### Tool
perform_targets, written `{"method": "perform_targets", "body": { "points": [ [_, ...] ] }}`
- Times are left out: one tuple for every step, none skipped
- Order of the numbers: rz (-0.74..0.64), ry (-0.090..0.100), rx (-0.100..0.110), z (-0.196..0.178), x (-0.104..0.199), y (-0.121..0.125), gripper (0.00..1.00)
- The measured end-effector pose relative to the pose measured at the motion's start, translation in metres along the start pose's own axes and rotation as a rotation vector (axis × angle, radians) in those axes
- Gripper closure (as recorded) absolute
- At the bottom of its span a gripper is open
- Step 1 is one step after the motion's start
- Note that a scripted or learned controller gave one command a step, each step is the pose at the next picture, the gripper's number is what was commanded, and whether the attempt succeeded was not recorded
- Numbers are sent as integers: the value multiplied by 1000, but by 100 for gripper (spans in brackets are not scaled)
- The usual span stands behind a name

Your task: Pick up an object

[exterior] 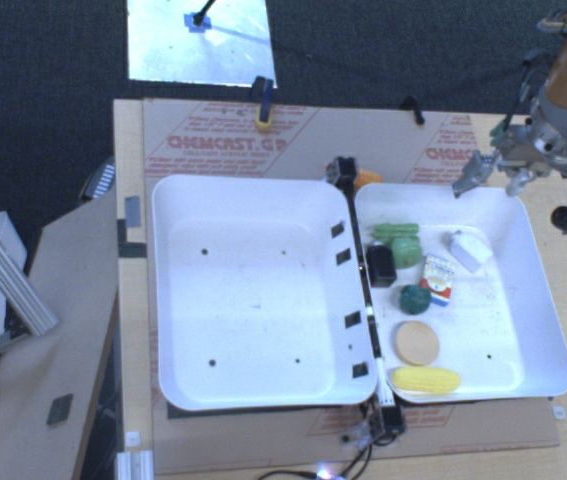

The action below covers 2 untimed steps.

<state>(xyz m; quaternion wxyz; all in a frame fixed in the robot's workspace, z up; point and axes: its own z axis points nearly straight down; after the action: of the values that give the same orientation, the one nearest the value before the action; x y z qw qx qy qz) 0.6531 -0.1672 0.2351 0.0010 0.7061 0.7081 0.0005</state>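
The right bin (538, 268) holds several objects: a green vegetable (399, 234), a black block (380, 265), a white piece (468, 250), a small red and white carton (438, 278), a dark green ball (415, 299), a tan disc (417, 343) and a yellow corn-like piece (426, 379). My gripper (486, 180) hangs over that bin's far rim, up and to the right of the objects. It is open, with nothing between its fingers.
The left bin (163, 268) lies beside the right one, with black clips along the shared divider (355, 258). An orange item (368, 179) sits just behind the bins. A reflective square sheet (198, 28) lies at the back left.
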Motion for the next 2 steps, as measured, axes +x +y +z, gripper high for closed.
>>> {"method": "perform_targets", "body": {
  "points": [
    [-7, 5, 9, 135, 71, 1, 0],
    [-4, 0, -3, 116, 66, 3, 100]
  ]
}}
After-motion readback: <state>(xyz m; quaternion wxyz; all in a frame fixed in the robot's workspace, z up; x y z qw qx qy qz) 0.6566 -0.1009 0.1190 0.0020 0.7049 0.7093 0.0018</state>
